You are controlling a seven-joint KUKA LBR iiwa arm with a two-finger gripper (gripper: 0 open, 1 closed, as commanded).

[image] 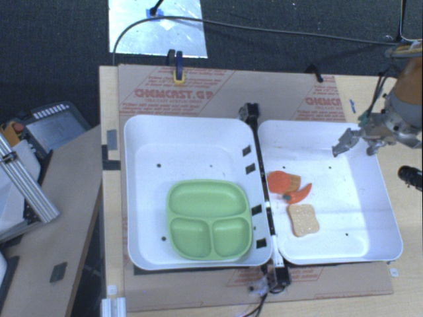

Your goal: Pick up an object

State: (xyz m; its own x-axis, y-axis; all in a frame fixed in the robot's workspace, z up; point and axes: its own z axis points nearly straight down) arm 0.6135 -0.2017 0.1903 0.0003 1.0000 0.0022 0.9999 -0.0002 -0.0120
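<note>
In the right bin (344, 177) lie an orange and red toy food piece (286, 183) and, just below it, a tan slice of toy bread (303, 219), both near the bin's left wall. My gripper (357, 144) hangs above the bin's upper right part, well to the right of and above those pieces. Its two grey fingers are spread apart with nothing between them.
The left bin (192, 144) holds a green divided plate (208, 218) in its lower half. Black clips run along the seam between the bins (256, 177). A yellow clamp (178, 71) sits at the back of the cardboard. Grey equipment (39, 150) stands at the left.
</note>
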